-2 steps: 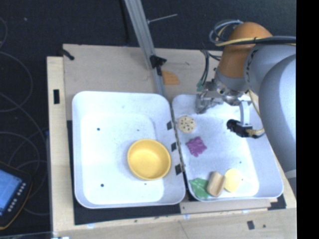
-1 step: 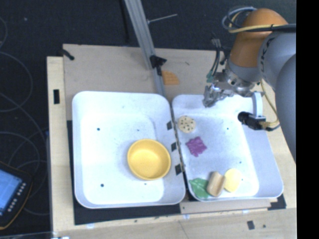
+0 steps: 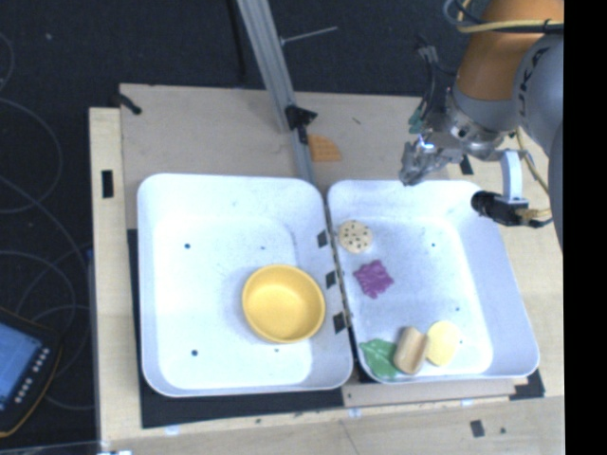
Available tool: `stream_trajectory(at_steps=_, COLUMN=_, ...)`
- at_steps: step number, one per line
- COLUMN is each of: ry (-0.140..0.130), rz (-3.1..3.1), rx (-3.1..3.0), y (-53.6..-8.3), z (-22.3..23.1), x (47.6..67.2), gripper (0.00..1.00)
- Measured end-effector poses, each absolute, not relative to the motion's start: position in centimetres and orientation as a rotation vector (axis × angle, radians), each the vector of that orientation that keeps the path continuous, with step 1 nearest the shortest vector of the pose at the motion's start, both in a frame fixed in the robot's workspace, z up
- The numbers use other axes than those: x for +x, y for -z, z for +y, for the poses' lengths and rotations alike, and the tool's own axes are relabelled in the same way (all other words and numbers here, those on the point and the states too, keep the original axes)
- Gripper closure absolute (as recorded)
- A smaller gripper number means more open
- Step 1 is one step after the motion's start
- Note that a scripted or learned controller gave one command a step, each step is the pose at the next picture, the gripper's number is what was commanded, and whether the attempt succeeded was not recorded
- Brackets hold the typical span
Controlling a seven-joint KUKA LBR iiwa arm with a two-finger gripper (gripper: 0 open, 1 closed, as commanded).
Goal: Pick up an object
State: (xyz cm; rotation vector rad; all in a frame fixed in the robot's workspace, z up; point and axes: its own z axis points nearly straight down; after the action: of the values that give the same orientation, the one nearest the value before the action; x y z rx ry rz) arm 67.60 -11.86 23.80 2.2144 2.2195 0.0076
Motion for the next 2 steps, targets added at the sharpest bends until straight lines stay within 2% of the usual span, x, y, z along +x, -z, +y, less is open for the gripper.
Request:
stream_trajectory(at_steps=1, ry=0.0, rz=2.228, rx=2.215, y=-22.9, z=-6.6, x=67.1, gripper=1.0)
stream_trajectory(at_steps=2, ry=-0.005, rz=2.229, rx=2.212, y=-24.2, z=-1.7, x=67.0, gripper=1.0)
